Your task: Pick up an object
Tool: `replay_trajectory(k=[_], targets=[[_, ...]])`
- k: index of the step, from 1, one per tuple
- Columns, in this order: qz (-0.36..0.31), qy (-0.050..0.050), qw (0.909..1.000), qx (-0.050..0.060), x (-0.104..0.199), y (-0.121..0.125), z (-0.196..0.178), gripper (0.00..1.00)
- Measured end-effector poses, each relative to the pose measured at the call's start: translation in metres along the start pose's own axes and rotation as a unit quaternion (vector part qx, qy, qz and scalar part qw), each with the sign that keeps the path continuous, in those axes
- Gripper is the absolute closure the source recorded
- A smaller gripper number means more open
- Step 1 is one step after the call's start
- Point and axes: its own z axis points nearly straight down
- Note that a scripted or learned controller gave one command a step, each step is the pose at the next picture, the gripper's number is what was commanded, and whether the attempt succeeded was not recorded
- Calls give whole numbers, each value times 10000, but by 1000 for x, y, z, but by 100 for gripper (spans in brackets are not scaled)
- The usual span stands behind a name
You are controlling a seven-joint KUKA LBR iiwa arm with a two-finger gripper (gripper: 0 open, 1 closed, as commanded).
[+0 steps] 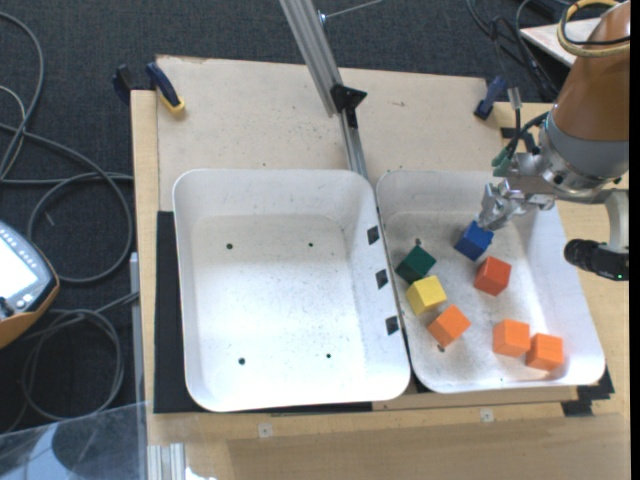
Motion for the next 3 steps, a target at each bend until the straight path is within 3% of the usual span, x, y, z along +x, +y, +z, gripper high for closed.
replay_trajectory(k=[3], targets=[[1,-9,10000,-24,172,25,0,100]])
